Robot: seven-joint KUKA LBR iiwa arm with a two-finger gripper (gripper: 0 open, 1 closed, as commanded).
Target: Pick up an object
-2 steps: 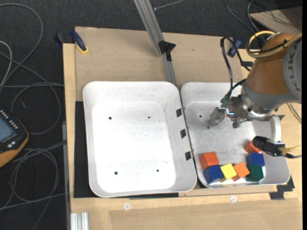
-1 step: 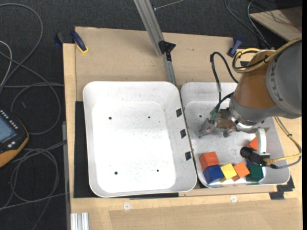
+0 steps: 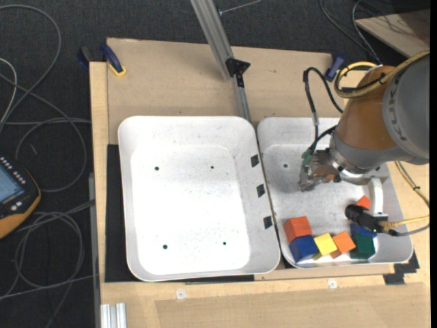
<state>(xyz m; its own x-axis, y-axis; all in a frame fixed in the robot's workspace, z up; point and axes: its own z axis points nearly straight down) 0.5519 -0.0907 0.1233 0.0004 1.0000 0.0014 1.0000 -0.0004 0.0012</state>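
A wooden bench (image 3: pixel 205 74) carries two shallow white bins side by side, seen from above at a slant. The left bin (image 3: pixel 136 142) is the wider of the two; its speckled floor shows four small dark dots. The right bin (image 3: pixel 276 139) touches it along a shared edge marked by three small black clips (image 3: pixel 260 190). The grey arm (image 3: pixel 403 108), with its orange band (image 3: pixel 365 118) above the wrist, reaches in from the right and hangs over the right bin. The gripper (image 3: pixel 311 180) sits low over the bin's bare middle floor; whether its fingers are spread or pressed together cannot be told, and no object is seen between them. The blocks lie clustered in the near right corner of the right bin, apart from the gripper: an orange block (image 3: pixel 297 227), just beside it a blue block (image 3: pixel 304 247), then a yellow block (image 3: pixel 326 244), a second orange block (image 3: pixel 343 242) and a green block (image 3: pixel 365 246), touching in a row along the near wall. A slanted metal rail (image 3: pixel 215 33) crosses the bench's far side. Cables and a handheld pendant (image 3: pixel 13 193) lie on the dark floor at left.
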